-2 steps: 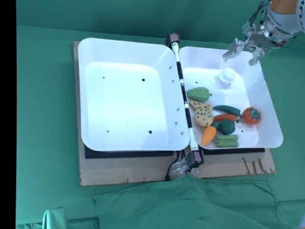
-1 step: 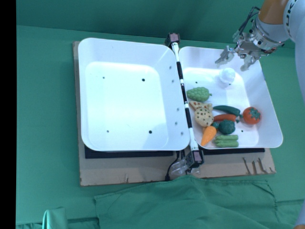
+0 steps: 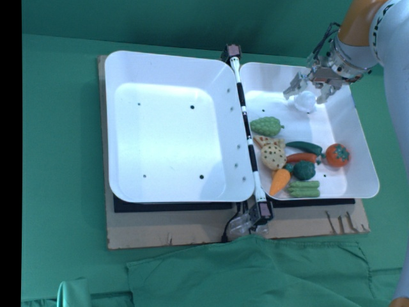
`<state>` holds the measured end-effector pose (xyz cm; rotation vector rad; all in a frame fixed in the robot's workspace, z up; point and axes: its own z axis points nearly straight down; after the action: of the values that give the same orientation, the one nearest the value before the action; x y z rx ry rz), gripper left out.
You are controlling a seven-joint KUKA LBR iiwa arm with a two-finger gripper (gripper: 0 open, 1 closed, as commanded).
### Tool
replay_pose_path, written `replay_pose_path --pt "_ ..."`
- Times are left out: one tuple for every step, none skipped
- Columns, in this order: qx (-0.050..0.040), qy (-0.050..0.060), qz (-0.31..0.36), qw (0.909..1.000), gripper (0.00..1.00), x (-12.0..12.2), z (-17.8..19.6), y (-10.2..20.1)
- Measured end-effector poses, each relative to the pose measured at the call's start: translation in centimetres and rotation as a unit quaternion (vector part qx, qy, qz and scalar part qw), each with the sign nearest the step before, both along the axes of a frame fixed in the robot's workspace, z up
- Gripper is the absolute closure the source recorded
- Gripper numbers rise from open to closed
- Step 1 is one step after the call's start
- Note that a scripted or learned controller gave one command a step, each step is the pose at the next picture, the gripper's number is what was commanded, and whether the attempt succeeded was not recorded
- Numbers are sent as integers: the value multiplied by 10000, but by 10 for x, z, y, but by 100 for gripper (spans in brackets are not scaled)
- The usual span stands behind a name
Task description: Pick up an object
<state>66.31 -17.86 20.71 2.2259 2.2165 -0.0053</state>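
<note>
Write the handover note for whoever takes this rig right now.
Gripper: fingers spread, low over the white object at the back of the right bin. Nothing between the fingers.
Other toys lie in the right bin's front half: green fruit, carrot, tomato, peas, among others.
Done: approach to the white object.
Left: close on it and lift; no pick made yet.

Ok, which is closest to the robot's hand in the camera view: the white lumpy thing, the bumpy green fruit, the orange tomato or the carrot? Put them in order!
Measured from the gripper:
1. White lumpy thing, right under it at the back of the right bin.
2. Bumpy green fruit, mid-bin, by the divider.
3. Orange tomato, by the right wall. It is only slightly farther than the fruit.
4. Carrot, near the front edge.
</note>
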Motion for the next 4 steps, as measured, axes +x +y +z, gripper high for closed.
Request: replay_pose_path --pt "-7 -38 7 10000 0 2 -25 -2" --pt "-38 -97 -4 9999 100 4 -8 -4" --pt "-4 -58 8 10000 100 9 39 -4" --pt "-12 -80 9 10000 100 7 107 -6"
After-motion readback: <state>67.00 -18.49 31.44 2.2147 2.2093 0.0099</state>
